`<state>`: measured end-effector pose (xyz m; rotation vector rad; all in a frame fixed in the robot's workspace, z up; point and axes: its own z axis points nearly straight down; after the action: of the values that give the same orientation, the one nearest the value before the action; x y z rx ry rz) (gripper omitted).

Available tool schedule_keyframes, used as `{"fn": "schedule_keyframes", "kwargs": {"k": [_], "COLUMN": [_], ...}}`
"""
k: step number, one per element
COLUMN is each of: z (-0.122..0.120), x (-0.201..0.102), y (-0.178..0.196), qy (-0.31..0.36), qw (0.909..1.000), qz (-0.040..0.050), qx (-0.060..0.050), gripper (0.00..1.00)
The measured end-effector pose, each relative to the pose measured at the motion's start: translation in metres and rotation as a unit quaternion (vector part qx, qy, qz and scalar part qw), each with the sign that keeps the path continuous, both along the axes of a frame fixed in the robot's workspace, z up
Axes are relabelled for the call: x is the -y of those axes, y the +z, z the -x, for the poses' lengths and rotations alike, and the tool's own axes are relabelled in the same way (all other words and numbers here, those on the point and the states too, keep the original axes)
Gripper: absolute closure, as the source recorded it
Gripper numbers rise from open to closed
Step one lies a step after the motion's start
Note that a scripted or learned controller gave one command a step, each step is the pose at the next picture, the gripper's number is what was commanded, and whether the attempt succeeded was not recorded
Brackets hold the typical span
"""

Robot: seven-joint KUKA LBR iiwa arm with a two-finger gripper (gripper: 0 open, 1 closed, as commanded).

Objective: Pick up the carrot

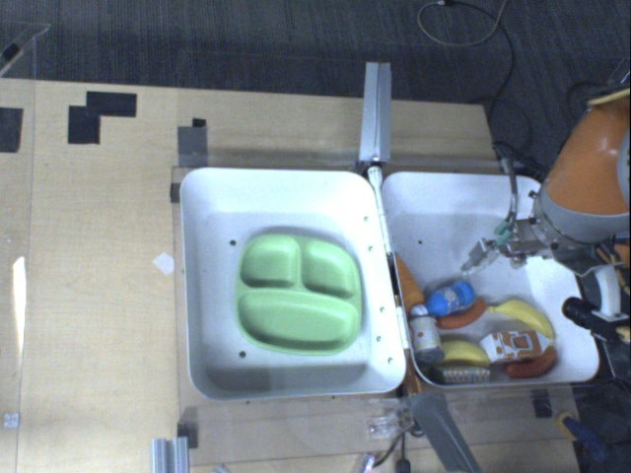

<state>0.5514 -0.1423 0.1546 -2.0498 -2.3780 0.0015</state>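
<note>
The carrot (403,281) is a slim orange piece lying along the left wall of the right bin (444,200), close to the divider. My gripper (498,254) hangs over the middle of that bin, to the right of the carrot and well apart from it. It is open, with nothing between its fingers. The carrot's lower end is hidden behind a small can (426,333).
A blue bottle (450,295), an orange sausage (465,314), two bananas (525,314), a small carton (513,345) and a red sausage (534,366) crowd the right bin's front. The left bin (207,264) holds a green divided tray (299,294).
</note>
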Motion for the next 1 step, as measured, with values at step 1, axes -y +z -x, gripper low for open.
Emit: {"fn": "schedule_keyframes", "kwargs": {"k": [1], "z": [-0.0325], "x": [-0.0429], "y": [-0.0665], "qy": [0.000], "qw": [1.0000], "qz": [0.0011], "qx": [0.006], "gripper": [0.00]}}
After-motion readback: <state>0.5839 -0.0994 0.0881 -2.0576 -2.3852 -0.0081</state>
